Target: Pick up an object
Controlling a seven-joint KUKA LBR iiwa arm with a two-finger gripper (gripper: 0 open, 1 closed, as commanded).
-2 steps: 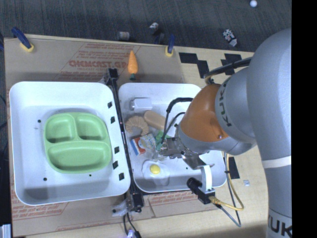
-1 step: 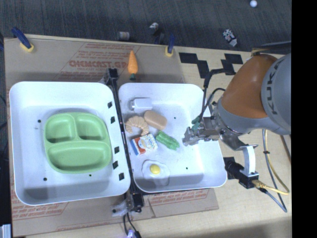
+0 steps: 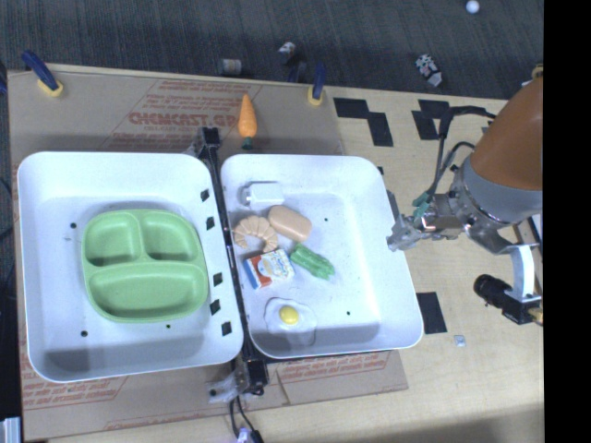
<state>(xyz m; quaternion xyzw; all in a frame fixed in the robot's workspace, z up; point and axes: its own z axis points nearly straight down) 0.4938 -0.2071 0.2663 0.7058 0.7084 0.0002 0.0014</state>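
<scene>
My gripper (image 3: 404, 238) hangs just past the right rim of the right bin (image 3: 392, 275); I can't tell how it is set. In that bin lie a croissant (image 3: 255, 233), bread roll (image 3: 290, 222), green pickle (image 3: 312, 263), fried egg (image 3: 290, 317) and small carton (image 3: 270, 267). A green tray (image 3: 143, 265) sits in the left bin (image 3: 42, 247).

White bins (image 3: 388, 247); green tray (image 3: 143, 264); orange carrot (image 3: 247, 116); yellow-centred egg (image 3: 290, 316).

Red print on the cardboard sheet (image 3: 138, 118) seemingly reads "CHEMCAST".
</scene>
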